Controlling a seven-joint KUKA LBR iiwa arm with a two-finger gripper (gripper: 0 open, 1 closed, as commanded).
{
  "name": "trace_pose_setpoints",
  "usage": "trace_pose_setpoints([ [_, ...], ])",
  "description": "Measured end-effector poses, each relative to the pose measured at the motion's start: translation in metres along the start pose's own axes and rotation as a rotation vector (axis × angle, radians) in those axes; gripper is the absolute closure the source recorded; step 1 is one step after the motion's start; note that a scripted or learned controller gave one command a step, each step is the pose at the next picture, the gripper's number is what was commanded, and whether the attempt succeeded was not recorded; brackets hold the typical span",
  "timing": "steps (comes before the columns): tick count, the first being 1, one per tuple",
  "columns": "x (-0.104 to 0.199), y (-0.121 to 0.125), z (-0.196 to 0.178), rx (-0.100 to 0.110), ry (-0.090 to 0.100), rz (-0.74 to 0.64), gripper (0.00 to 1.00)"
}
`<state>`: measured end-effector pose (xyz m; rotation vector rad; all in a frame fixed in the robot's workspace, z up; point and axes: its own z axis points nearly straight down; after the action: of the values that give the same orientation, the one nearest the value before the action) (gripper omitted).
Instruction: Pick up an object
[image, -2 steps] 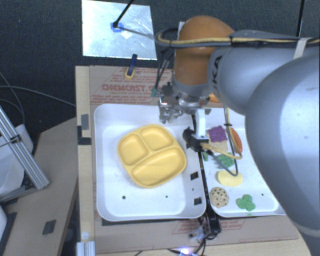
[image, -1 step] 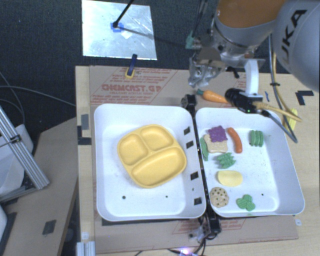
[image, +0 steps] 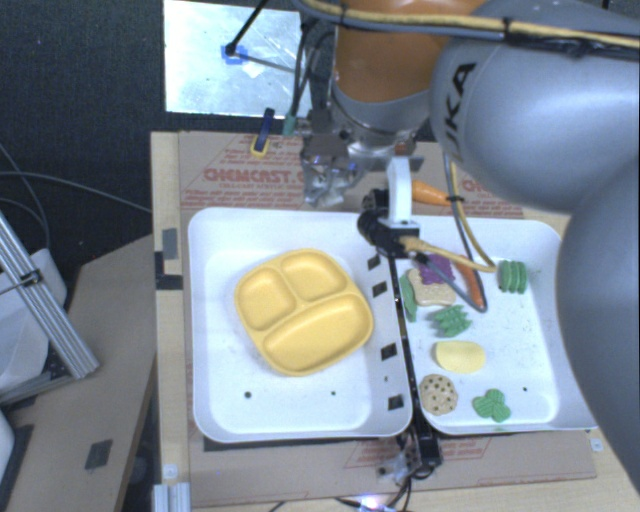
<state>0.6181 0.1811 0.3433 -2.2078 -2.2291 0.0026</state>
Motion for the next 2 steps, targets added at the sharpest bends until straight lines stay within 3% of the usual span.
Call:
trace_pose_setpoints([
  [1, 0.055, 0.043, 0.139, 0.006, -0.003, 0.003, 1.0],
  [2, 0.044, -0.019, 0.105, -0.003, 0.0, 0.008, 1.0],
])
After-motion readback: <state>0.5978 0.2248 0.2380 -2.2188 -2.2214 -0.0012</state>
